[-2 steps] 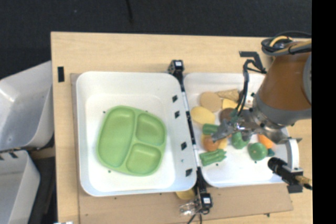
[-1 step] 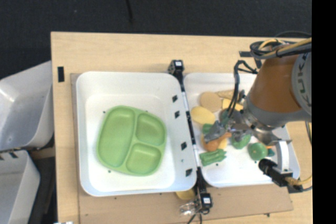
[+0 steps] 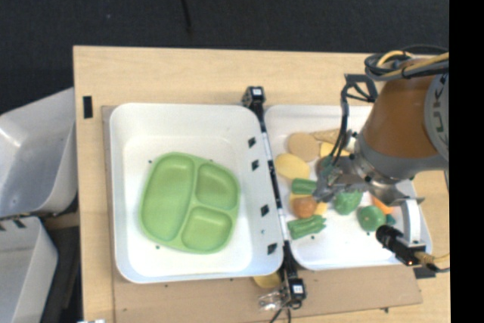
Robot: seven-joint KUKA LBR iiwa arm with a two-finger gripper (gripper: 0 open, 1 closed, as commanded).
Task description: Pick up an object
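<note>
My gripper (image 3: 330, 185) hangs low in the right bin (image 3: 333, 257), over a cluster of toy foods. Right around it lie a green piece (image 3: 304, 187), a yellow lemon-like piece (image 3: 291, 166), an orange round piece (image 3: 304, 206) and a green pepper-like piece (image 3: 347, 201). A green pod (image 3: 306, 225) rests in front of them and a green round piece (image 3: 370, 217) lies to the right. A tan flat piece (image 3: 306, 142) sits at the back. The wrist hides the fingertips.
The left bin (image 3: 128, 253) holds a green divided plate (image 3: 190, 201). A black divider with clips (image 3: 266, 170) runs between the bins. The arm's orange band (image 3: 404, 117) looms over the right bin's far right side. A yellow item (image 3: 266, 281) lies on the bench below the bins.
</note>
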